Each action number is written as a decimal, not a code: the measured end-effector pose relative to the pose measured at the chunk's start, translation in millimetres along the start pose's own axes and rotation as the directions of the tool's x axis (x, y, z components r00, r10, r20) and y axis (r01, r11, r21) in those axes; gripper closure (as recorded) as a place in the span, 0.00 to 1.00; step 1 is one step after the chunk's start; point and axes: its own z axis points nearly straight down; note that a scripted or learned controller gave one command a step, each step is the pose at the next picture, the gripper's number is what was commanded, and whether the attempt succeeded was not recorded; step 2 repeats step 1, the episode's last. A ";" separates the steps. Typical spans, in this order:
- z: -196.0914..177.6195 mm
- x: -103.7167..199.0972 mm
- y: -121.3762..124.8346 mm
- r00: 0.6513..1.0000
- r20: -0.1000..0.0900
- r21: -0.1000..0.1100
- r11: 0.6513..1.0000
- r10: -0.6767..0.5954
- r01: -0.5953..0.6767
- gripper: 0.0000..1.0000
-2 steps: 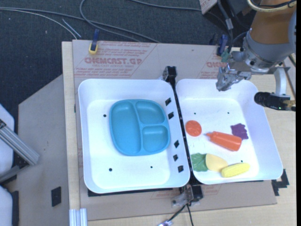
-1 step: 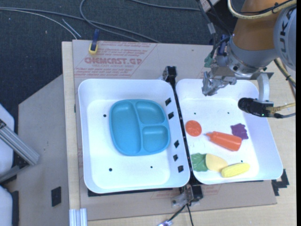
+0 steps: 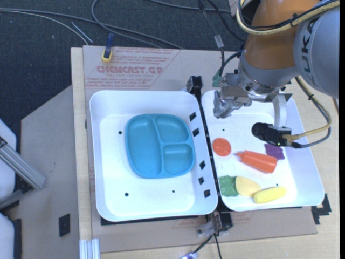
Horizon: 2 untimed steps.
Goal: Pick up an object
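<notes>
Claw (image 3: 222, 108) hangs over right bin (image 3: 302, 198), upper left corner; finger state cannot be told. Below it: orange disc (image 3: 221, 147), carrot (image 3: 259, 161), yellow banana (image 3: 269, 194). Blue divided plate (image 3: 160, 145) sits in left bin (image 3: 102, 161).

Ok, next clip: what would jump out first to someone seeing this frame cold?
Probably the big orange-banded arm reaching in from the right, its gripper hanging over the right bin. Next, the blue divided tray alone in the left bin. Then the bright toy foods below the gripper: an orange disc, a carrot and a yellow piece.
</notes>
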 end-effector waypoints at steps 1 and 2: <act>21.5 47.8 -12.0 1.000 0.000 0.001 1.000 0.000 0.000 1.00; 21.5 47.8 -12.0 1.000 0.000 0.001 1.000 0.000 0.000 1.00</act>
